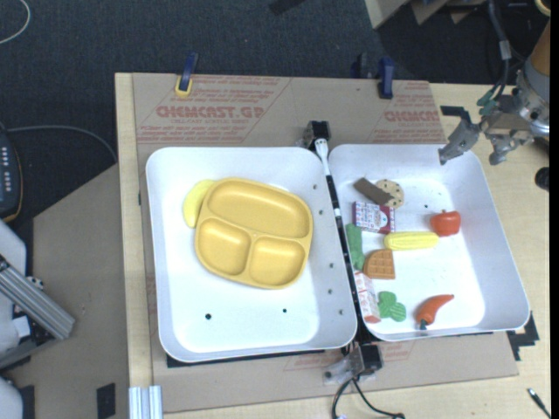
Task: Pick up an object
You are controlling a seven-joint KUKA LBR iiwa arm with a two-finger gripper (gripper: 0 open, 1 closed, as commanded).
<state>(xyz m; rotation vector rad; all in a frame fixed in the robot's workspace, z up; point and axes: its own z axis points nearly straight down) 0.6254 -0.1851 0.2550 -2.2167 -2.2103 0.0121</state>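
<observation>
Hand (479, 142) fingers are spread apart with nothing between them, and it hangs above the far right corner of the right bin (502, 260) on the table (131, 190). Inside that bin, the tomato (446, 223) sits nearest the hand, the corn (410, 242) lies just left of the tomato, and the red pepper (434, 307) lies near the front edge. The yellow plate (253, 232) sits in the left bin (170, 260).
</observation>
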